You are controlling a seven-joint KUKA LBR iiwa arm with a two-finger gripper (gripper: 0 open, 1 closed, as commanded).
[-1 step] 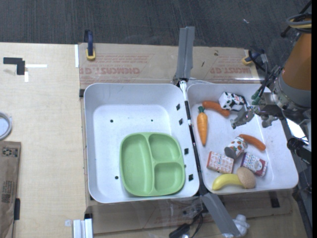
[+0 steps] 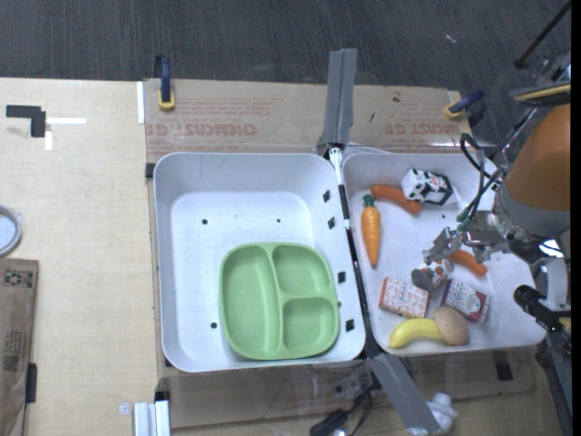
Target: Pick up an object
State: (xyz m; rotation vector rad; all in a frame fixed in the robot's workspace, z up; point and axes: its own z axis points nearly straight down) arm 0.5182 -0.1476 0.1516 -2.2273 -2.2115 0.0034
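The small orange carrot [image 2: 470, 262] lies flat in the right bin [image 2: 399, 166] (partly hidden by the end effector [image 2: 442, 254]).

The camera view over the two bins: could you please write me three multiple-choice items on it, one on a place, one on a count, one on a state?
1. Where does the green divided plate lie?
A. In the left bin
B. In the right bin
C. On the bench outside the bins

2. How many compartments does that plate have?
A. Two
B. Three
C. Five

3. How does the banana stand to the potato?
A. In different bins
B. Far apart in the same bin
C. Side by side, near the right bin's front edge

Answers:
1 A: the plate rests on the floor of the left bin.
2 B: one long compartment and two smaller ones show.
3 C: the banana's tip meets the potato in the right bin, near the hand.
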